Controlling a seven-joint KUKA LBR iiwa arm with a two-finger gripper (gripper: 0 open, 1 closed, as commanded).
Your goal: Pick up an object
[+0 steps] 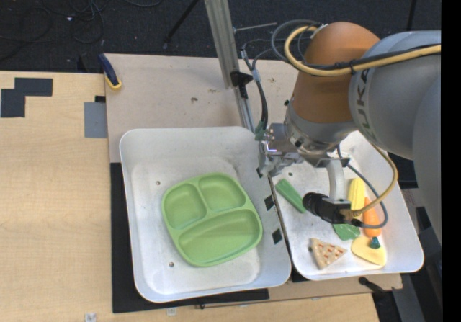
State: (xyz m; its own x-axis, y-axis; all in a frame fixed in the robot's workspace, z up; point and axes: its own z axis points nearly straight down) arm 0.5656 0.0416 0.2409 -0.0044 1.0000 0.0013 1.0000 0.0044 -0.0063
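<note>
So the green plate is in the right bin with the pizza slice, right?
Not quite. The camera view shows the green plate in the left bin. The pizza slice is in the right bin, by the corn and carrot.

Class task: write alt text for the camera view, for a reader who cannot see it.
A grey and orange robot arm reaches over the right bin, which holds toy food including a pizza slice and a carrot. The left bin holds a green divided plate.
</note>
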